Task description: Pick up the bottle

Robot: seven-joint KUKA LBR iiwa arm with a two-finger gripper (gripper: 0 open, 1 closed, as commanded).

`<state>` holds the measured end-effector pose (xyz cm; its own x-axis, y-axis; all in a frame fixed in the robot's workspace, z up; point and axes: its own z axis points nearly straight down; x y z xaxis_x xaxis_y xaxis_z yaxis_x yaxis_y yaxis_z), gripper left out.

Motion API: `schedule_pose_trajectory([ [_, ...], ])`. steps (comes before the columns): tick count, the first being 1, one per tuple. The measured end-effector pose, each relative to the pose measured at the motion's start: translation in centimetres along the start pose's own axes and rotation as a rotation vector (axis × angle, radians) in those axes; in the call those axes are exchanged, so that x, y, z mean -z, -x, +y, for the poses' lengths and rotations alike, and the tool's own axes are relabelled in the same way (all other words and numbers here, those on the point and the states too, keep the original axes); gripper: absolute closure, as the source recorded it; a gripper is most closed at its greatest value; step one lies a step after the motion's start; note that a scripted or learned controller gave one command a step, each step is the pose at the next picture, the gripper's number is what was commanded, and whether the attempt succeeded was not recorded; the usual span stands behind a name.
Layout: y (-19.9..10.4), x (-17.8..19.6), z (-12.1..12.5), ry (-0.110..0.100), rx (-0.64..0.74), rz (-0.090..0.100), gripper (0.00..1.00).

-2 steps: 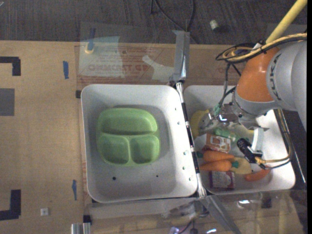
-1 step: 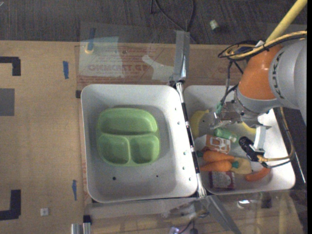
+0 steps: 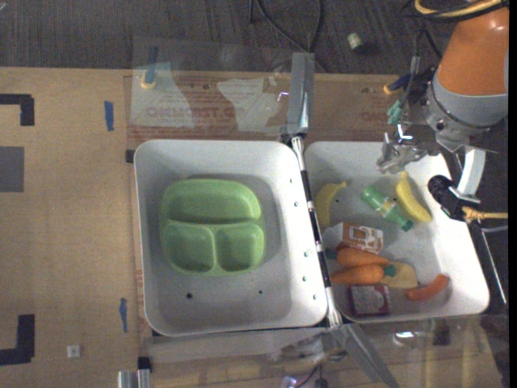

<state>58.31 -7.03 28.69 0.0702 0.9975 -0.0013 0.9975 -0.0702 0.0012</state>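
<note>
The gripper (image 3: pixel 393 153) is seen over the far edge of the right bin (image 3: pixel 464 253), but its metal parts are small and blurred, so whether it is spread or pressed together cannot be told. The green bottle (image 3: pixel 385 204) is found lying on its side on the floor of that bin, just below the gripper and apart from it, with a yellow banana (image 3: pixel 412 198) close beside it.
</note>
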Motion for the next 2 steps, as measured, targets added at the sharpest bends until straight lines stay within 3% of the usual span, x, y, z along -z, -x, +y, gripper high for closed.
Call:
schedule_pose_trajectory([
  [1,-3.2,0.0,-5.6,-0.005,-0.17,0.001,1.0],
  [2,-7.3,-0.8,-10.9,-0.006,-0.223,0.001,1.0],
])
